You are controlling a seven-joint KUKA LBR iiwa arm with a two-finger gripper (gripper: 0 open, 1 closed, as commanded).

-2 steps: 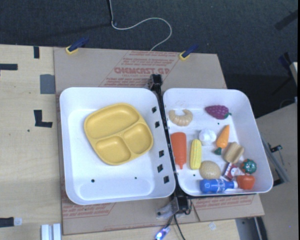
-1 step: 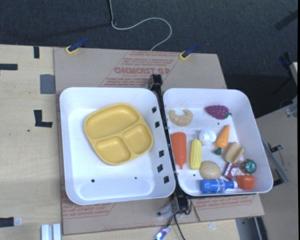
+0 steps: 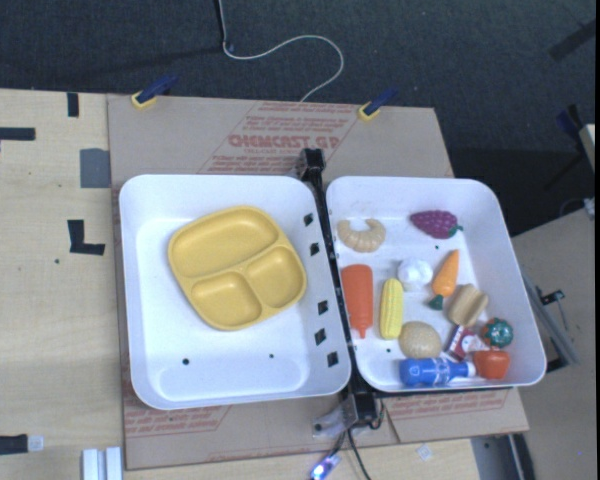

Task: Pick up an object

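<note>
The right bin (image 3: 500, 230) holds several toy foods. A croissant (image 3: 362, 234) and purple grapes (image 3: 434, 223) lie at the back. In the middle are a large orange carrot (image 3: 357, 298), a yellow corn cob (image 3: 391, 308), a small white piece (image 3: 415, 272) and a smaller carrot (image 3: 445, 273). Toward the front sit a brown bun (image 3: 467, 304), a tan potato (image 3: 419, 340), a blue bottle (image 3: 433, 371), a red piece (image 3: 491, 364) and a green-red ball (image 3: 498, 333).
The left bin (image 3: 145, 298) holds a yellow three-compartment plate (image 3: 237, 266). Black clips (image 3: 323, 298) run along the seam between the bins. Both bins rest on a cardboard sheet (image 3: 270, 138) on the wooden bench. A white cable (image 3: 280, 48) loops behind.
</note>
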